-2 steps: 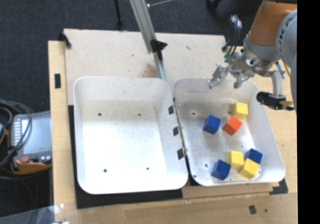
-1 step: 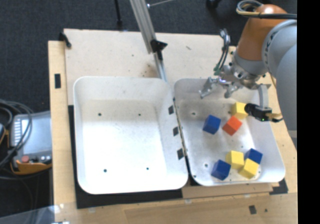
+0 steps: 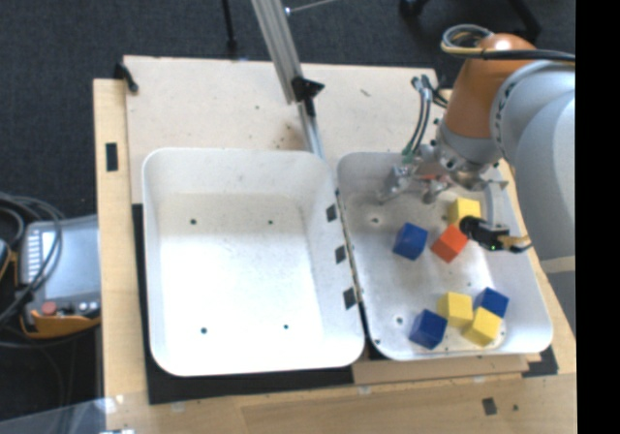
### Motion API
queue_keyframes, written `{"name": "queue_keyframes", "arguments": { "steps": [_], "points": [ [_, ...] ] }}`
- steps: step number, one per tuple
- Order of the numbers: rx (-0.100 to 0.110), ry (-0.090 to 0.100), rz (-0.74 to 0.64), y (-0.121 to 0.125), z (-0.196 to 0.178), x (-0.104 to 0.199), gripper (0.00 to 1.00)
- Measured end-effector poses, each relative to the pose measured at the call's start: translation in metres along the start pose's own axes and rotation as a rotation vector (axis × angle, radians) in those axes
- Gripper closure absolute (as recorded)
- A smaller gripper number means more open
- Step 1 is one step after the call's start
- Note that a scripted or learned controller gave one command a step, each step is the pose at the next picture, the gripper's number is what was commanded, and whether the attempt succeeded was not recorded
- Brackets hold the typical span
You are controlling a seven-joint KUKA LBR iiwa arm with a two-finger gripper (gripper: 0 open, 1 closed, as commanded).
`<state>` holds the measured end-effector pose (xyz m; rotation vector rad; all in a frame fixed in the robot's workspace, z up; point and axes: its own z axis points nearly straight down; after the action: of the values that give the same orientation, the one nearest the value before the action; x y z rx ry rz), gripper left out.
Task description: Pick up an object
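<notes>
Camera view, right bin [image 3: 363, 180]: gripper [image 3: 426, 182] low over the bin's upper part, whether it is spread or closed cannot be told, nothing seen held. Blocks lie loose — a yellow one [image 3: 466, 208] and an orange one [image 3: 449, 244] just below the wrist, a blue one [image 3: 410, 240] left of the orange. Lower right of the bin — two yellow [image 3: 457, 306] and two blue [image 3: 427, 327], clustered.

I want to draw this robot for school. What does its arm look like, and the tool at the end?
The arm is fat, round and smooth grey, with an orange band above the wrist. Thin cables loop down beside it. The tool is small, made of silvery metal and dark parts.
</notes>
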<state>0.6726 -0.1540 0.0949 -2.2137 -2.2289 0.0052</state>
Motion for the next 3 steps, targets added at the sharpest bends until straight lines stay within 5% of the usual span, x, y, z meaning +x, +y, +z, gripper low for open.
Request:
{"name": "queue_keyframes", "arguments": {
  "steps": [1,3],
  "points": [
    [-0.008,-0.002,0.0,0.002,-0.015,-0.001,1.0],
    [-0.01,0.0,0.009,-0.004,-0.118,-0.012,1.0]
  ]
}}
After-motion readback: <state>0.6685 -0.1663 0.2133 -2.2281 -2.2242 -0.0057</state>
